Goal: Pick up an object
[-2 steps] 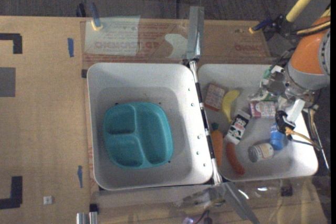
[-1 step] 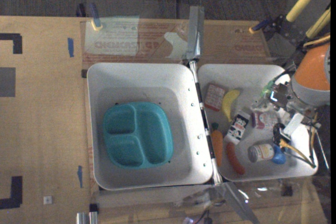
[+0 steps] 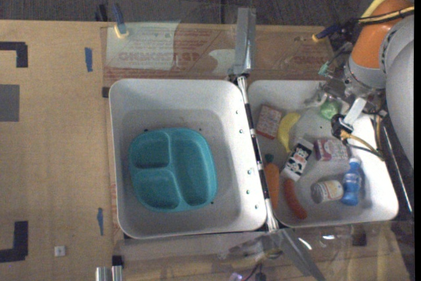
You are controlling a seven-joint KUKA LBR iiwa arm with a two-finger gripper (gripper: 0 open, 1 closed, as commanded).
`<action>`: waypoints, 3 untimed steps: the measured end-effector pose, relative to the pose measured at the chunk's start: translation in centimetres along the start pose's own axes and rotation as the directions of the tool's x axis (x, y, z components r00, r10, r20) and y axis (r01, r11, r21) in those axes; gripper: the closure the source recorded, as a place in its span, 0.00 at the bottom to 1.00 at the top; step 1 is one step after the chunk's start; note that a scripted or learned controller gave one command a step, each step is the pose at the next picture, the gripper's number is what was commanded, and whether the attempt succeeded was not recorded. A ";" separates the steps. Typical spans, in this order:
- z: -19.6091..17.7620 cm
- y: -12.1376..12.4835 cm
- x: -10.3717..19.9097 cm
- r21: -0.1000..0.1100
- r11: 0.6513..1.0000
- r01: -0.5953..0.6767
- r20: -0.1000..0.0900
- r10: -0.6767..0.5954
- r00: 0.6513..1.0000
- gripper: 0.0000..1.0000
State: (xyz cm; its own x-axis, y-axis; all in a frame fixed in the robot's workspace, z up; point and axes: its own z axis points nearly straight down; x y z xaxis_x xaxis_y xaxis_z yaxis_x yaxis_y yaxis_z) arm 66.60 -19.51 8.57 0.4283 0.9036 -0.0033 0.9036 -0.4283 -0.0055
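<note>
The gripper (image 3: 337, 101) hangs over the far corner of the right bin (image 3: 385, 207), close to a small green object (image 3: 329, 109); whether it grips anything, I cannot tell. Below it lie a yellow banana (image 3: 287, 129), a blue bottle (image 3: 352, 182) and a can (image 3: 327, 191). The left bin (image 3: 125, 99) holds a teal divided plate (image 3: 172, 168).

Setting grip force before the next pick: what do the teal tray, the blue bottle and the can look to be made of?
Teal tray: looks like moulded plastic, matte, uniform colour, rounded compartments. Blue bottle: probably translucent plastic, with a light cap; too blurred to be sure. Can: seems metal, its pale end slightly shiny, label wrapped around; could be a plastic toy.
</note>
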 end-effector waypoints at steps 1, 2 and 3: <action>-25.6 0.3 -0.7 -0.009 0.978 0.211 -0.001 -0.211 0.978 0.00; -15.8 -5.7 3.1 -0.008 0.934 0.358 -0.001 -0.358 0.934 0.00; -3.6 -11.2 2.9 -0.007 0.864 0.504 -0.001 -0.504 0.864 0.00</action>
State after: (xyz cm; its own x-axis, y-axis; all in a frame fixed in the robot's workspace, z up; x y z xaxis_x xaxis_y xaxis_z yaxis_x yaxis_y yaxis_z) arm 57.68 -12.10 12.22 -0.0853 0.9964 0.0005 0.9964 0.0853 0.0007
